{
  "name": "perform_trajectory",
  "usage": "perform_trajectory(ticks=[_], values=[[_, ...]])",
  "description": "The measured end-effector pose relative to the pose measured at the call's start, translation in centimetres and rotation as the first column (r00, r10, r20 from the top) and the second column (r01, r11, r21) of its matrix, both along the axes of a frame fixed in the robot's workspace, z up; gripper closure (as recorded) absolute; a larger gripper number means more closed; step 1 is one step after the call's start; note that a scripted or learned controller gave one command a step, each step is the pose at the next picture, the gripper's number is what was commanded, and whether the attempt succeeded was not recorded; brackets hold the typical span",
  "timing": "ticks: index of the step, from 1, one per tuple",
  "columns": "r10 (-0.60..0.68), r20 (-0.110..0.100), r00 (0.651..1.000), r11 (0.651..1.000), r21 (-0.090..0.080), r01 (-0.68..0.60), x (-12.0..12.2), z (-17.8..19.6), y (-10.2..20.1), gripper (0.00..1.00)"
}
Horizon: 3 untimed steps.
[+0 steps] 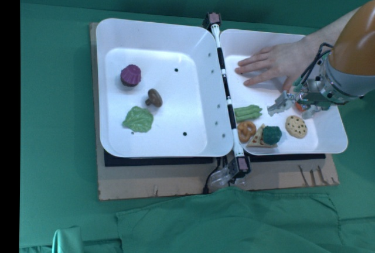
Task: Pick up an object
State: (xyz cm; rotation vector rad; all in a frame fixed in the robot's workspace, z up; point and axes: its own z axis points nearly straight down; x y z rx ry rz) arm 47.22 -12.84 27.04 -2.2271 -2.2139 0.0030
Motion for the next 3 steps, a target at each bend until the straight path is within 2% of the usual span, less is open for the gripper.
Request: perform_trajectory(ticks=[1,2,3], values=[[0.001,0.0,1.0,1.0,0.0,-0.001,1.0,-5.2,-0.4,0.0],[0.001,0.01,1.0,1.0,-0.002,-0.001,1.2,-8.8,-0.5,0.0],[-0.003,0.024,1.0,1.0,-0.008,0.003,1.4,-7.3,-0.8,1.0]])
